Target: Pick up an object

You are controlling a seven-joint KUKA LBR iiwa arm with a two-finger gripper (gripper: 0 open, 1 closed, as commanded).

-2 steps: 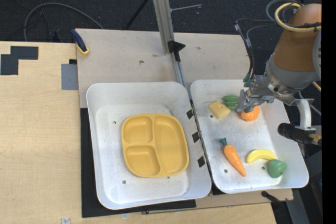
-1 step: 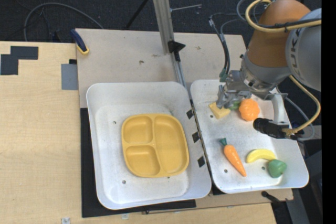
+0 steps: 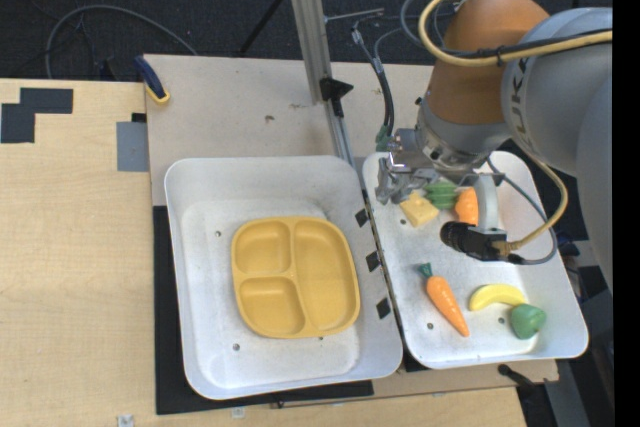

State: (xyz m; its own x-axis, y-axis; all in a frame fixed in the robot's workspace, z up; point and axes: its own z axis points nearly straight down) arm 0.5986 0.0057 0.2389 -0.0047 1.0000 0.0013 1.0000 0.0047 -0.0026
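We see the gripper [image 3: 396, 185] low over the right bin [image 3: 560, 340], close to that bin's left edge and toward its far-left corner. From this slant we cannot tell whether it is released or clenched. The nearest thing to it is a pale yellow block [image 3: 420, 211], which lies on the bin floor just beside the gripper, on the side toward the bin's middle and a little closer to the near edge; whether the two touch we cannot say. Past the block, farther from the left edge, lie a small green piece [image 3: 441, 194] and an orange piece [image 3: 467, 206], both partly hidden under the wrist. Well apart from the gripper, toward the near edge, a carrot [image 3: 446, 303] lies slantwise. A banana [image 3: 497, 296] lies beside it, and a green fruit [image 3: 527, 319] sits at the banana's end near the near-right corner. In the left bin [image 3: 190, 215] a yellow divided plate [image 3: 296, 276] lies flat around the middle.
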